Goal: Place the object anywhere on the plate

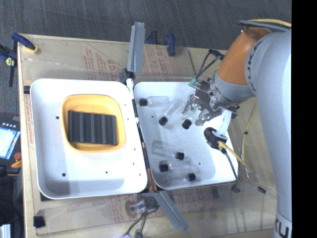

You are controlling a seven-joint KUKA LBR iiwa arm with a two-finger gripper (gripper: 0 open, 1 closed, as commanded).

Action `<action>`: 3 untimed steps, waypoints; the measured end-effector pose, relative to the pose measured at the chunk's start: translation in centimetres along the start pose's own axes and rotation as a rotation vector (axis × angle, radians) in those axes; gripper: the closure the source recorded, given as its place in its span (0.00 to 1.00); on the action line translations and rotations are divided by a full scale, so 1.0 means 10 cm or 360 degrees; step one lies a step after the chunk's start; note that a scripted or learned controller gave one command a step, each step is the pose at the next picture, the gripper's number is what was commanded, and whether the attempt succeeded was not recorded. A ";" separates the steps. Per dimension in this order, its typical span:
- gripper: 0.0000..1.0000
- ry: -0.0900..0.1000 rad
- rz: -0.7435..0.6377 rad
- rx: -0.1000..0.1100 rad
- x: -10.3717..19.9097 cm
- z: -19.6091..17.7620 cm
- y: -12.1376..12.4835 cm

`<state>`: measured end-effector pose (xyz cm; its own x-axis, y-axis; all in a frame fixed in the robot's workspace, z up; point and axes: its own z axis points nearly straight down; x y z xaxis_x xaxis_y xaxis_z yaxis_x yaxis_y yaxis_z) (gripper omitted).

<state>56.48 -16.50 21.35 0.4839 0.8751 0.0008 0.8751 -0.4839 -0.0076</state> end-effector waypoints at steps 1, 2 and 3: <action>1.00 -0.0002 -0.0123 -0.0005 0.77 -0.09 0.16; 1.00 -0.0003 -0.0568 -0.0010 1.27 -0.18 0.24; 1.00 -0.0006 -0.1045 -0.0002 1.80 0.23 0.05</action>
<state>65.60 -1.02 19.09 -0.1511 0.9885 0.0015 0.9885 0.1511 -0.0054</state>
